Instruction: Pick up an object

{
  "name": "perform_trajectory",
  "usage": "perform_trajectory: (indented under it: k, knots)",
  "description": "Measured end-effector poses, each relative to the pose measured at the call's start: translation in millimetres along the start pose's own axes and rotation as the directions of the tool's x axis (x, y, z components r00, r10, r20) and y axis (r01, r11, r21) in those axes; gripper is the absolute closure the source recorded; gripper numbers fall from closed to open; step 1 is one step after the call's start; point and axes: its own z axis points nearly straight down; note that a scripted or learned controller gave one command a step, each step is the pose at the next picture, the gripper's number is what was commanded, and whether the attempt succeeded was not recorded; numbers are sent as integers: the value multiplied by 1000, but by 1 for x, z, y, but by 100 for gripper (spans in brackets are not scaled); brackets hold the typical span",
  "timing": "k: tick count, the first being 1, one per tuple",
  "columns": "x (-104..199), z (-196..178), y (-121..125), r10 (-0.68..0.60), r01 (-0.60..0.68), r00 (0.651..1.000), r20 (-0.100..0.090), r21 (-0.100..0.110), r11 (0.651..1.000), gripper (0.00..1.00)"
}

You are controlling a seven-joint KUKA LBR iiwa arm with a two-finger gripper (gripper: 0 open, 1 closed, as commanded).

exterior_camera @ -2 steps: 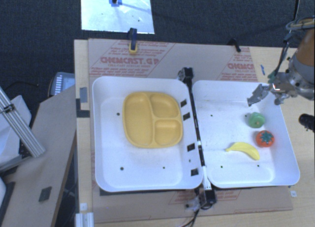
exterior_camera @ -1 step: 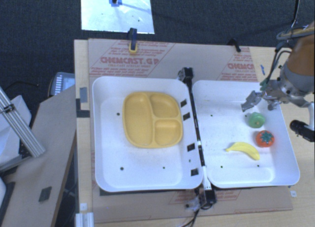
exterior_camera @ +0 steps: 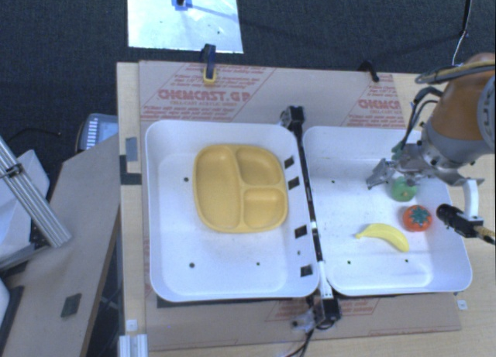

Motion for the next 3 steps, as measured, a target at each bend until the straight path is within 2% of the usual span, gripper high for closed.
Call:
perform_trajectory:
  k: [1,3]
  knots:
    - [-1,-14,2,0,0,1000,2,-6,1000,100]
    - [2,-113,6,-4,4,1000,3,-8,1000,100]
